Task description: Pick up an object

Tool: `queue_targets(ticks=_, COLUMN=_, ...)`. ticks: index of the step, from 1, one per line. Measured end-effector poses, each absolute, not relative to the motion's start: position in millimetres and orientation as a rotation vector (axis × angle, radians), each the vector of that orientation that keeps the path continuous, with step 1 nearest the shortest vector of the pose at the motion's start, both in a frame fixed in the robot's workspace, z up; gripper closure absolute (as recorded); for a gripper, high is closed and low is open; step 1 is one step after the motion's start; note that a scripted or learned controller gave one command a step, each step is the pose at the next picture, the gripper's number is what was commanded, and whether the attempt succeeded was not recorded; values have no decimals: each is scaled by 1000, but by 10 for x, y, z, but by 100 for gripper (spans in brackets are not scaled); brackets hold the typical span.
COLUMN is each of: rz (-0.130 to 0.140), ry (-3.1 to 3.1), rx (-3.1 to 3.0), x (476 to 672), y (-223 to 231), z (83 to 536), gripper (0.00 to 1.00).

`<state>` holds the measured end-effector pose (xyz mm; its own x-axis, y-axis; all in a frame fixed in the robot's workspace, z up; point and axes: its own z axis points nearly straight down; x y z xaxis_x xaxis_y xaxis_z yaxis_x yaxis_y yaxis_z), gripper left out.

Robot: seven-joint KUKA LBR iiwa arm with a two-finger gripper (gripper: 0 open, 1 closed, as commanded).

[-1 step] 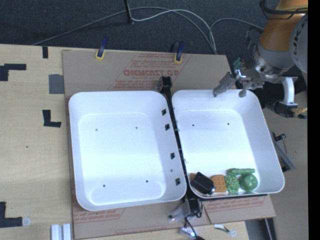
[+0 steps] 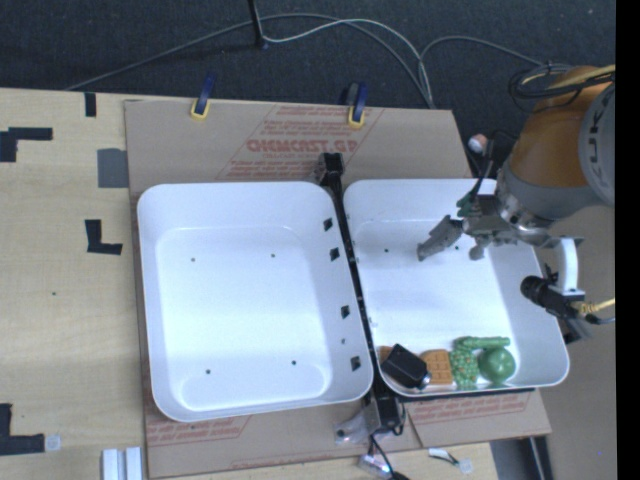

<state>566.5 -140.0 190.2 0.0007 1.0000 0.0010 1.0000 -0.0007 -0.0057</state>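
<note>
The left bin (image 2: 240, 298) sits beside the right bin (image 2: 520, 298). Along the right bin's near edge lie a black object (image 2: 405, 367), an orange block (image 2: 436, 367) and a green toy (image 2: 482, 359). The end effector (image 2: 455, 242) hangs above, fingers spread, gripping nothing.

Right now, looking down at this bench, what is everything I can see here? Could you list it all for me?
White bins: 2, side by side on the bench; left bin, right bin.
Black object: 1, black, near edge of the right bin, close to the divider.
Tan object: 1, orange-tan, next to the black one.
Green objects: a cluster, count unclear, near right corner of the right bin.
Cardboard sheet: 1, brown with red print, under the bins.
Clamps: 2, blue and yellow, on the cardboard's far edge.
Cables: grey and black, on the dark floor beyond.
Arm: 1, grey with orange band, from the right.
Gripper: 1, grey, over the right bin, holding nothing visible.
</note>
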Motion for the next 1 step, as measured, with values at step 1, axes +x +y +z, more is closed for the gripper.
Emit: queue_targets(ticks=1, rz=1, ry=-2222, rx=-2220, x=5683, y=-1397, z=2020, gripper=100)
